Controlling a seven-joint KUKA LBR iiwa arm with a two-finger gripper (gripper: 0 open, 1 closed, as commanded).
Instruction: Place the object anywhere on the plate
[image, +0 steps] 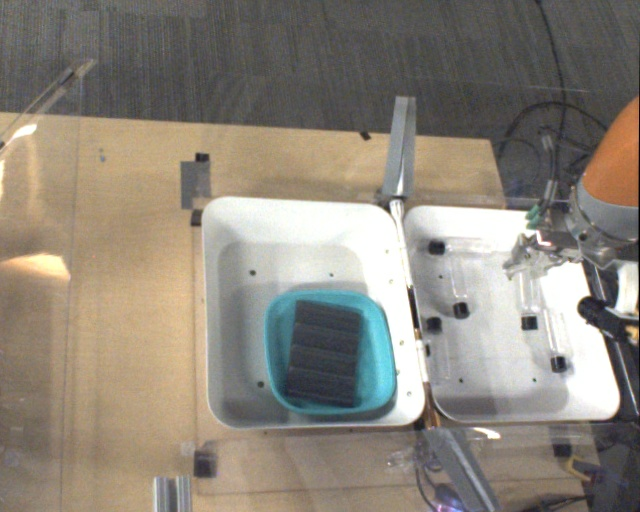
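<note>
A dark grey ridged block (324, 353) lies flat on the teal plate (379, 325), which rests in the left white bin (230, 300) towards its front. My gripper (528, 256) hangs over the back right part of the right bin (500, 395), well to the right of the plate and apart from the block. The grey arm with its orange band (612, 165) comes in from the right edge. Nothing shows in the gripper.
Several clear tube-like pieces with black ends (459, 309) lie scattered in the right bin. A grey metal post (400, 150) stands behind the divide between the bins. Cables (540, 125) run at the back right. The wooden bench (100, 300) spreads to the left.
</note>
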